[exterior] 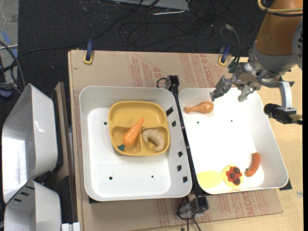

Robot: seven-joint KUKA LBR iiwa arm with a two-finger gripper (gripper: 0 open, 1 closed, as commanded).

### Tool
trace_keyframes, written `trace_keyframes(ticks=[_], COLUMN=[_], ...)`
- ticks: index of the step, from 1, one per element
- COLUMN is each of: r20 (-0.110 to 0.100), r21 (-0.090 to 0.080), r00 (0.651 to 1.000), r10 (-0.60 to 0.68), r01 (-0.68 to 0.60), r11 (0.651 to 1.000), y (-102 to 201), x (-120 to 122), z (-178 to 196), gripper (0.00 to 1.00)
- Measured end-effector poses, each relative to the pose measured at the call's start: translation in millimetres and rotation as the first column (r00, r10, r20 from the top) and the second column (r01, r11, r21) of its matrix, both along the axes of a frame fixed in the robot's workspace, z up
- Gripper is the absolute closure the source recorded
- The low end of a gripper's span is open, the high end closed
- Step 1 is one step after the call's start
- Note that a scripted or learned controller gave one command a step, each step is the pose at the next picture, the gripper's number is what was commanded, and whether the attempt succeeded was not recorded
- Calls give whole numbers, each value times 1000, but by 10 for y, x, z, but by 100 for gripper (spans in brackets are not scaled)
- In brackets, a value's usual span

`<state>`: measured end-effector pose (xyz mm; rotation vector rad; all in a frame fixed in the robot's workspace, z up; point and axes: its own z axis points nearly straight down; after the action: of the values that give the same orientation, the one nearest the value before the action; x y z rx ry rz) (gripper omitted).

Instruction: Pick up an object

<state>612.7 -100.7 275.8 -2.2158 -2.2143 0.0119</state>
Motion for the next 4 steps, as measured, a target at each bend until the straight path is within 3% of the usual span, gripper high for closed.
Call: trace_keyframes(ticks=[1,4], r20=[11,8], r21=[-1,-1], r00=[1000,1000], r10=[2,0], r01=[-2,0], r11=[1000,1000], y=[2,20], x=[18,50], z=[69,-1737], gripper=[0,0])
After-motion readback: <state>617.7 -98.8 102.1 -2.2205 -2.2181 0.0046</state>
